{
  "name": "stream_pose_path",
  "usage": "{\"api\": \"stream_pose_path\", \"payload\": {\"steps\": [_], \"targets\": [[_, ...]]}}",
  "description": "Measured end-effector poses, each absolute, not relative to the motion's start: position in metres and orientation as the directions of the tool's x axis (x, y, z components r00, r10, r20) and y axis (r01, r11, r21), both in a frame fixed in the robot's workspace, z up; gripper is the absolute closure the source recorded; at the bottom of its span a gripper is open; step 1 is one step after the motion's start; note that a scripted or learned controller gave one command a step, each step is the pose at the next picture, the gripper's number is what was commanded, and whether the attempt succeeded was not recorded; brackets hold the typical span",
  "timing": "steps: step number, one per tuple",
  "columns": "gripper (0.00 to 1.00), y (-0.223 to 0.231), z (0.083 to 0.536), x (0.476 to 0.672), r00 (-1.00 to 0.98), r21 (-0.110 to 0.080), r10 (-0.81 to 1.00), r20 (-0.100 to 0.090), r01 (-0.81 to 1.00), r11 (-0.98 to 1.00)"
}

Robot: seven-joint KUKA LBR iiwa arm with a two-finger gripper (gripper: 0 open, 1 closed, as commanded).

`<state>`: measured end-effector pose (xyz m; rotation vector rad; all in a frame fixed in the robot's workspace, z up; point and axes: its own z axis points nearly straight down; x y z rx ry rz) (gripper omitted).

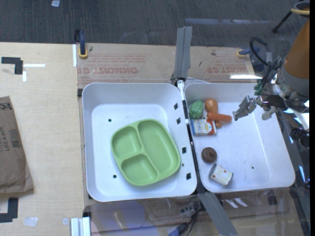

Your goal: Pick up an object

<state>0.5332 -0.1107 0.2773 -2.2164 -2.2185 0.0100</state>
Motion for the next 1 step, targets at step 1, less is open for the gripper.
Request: {"api": "stream_pose_path", "payload": {"steps": [1], "targets": [[0.0, -0.1071, 0.2094, 0.6004, -0.105, -0.007, 0.994, 0.0, 0.994, 0.105]]}}
